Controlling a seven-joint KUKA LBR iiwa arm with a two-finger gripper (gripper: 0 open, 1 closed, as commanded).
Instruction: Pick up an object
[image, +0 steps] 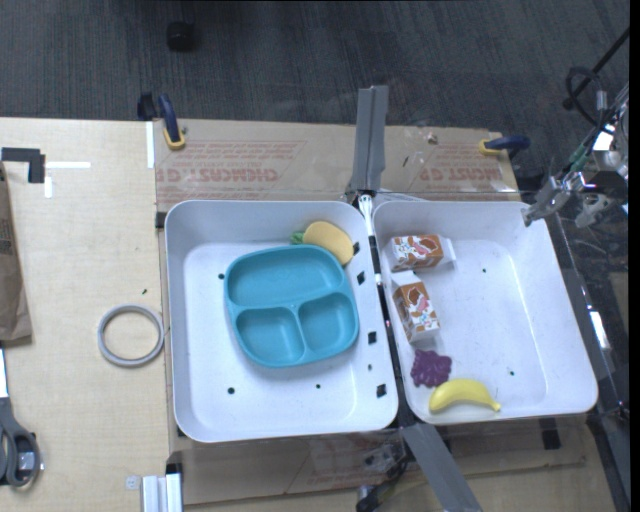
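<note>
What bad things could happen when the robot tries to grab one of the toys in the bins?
1. The banana touches the purple grapes near the right bin's front wall, so a grab there might catch both or bump the wall.
2. The two small boxes lie close along the divider, leaving little room on that side.
3. The yellow lemon-like toy leans on the blue tray's rim and could roll away if nudged.

Right bin (560, 330) right half open; cartons (416, 252), grapes (430, 368), banana (463, 397) crowd left.
</note>
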